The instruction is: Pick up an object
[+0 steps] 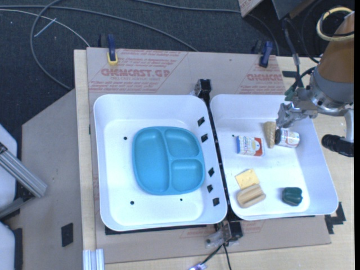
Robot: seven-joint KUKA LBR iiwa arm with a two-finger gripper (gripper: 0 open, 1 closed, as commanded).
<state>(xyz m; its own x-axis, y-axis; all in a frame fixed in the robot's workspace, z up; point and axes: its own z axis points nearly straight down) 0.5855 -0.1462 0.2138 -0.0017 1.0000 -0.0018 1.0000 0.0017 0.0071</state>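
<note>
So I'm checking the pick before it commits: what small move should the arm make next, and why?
Probably a short, straight descent. The gripper hangs over the right bin, just above the small white container lying beside the tan piece. Nothing shows between its fingers, so lowering onto the container looks like the nearest pick.

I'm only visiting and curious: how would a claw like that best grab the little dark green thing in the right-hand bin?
Probably straight down from above, closing across the narrower width of the green object. It lies low and roundish on the floor of the right bin, apart from the tan block, with bare floor on both sides for the fingers. Its near corner position makes a sideways approach awkward.
</note>
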